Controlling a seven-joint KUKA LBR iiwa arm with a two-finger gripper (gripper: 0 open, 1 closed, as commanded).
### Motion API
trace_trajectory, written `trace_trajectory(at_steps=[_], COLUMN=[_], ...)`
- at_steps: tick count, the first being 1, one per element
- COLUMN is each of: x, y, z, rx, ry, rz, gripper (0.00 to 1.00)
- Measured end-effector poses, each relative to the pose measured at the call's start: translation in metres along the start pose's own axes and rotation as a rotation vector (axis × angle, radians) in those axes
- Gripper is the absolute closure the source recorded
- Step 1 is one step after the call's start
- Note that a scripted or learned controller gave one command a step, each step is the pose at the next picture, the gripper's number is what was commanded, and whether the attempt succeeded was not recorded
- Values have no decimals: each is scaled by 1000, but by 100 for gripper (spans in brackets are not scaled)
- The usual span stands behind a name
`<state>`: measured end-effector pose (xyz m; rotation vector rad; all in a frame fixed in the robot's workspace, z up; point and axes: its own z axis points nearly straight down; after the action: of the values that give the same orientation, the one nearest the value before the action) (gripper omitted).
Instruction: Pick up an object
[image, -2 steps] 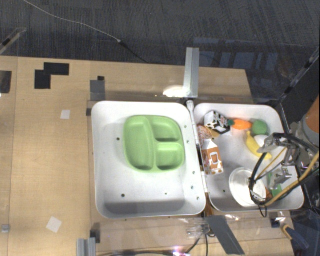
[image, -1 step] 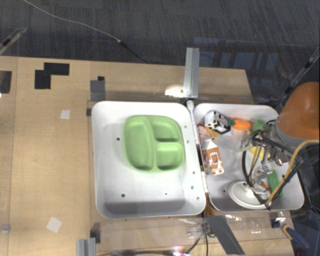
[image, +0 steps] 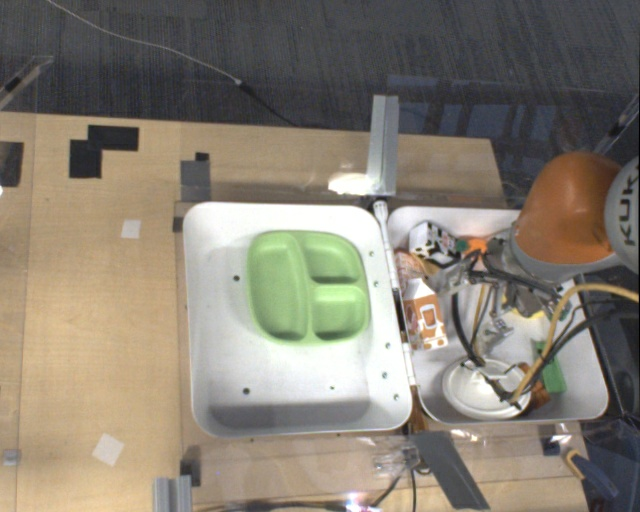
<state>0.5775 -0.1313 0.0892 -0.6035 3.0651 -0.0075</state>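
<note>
Pale wood bench (image: 90, 330) | glossy green sectioned plate (image: 305, 285), left bin (image: 215, 400) | pincer (image: 492, 330) state: cannot tell

Wooden bench (image: 90, 330) bears two white bins (image: 215, 400)

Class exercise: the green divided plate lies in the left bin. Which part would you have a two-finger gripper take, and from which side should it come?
Probably the rim of the green divided plate, from straight above. It lies flat and alone in the left bin, too wide to span, so the fingers would best straddle the raised edge or a ridge between compartments.
</note>
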Motion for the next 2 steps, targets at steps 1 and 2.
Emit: trace_trajectory(at_steps=[1,2], x=[-4,-13], y=[34,36], z=[-1,-1], rx=[4,7], ry=[-3,8], rz=[137,176], gripper=[0,0])
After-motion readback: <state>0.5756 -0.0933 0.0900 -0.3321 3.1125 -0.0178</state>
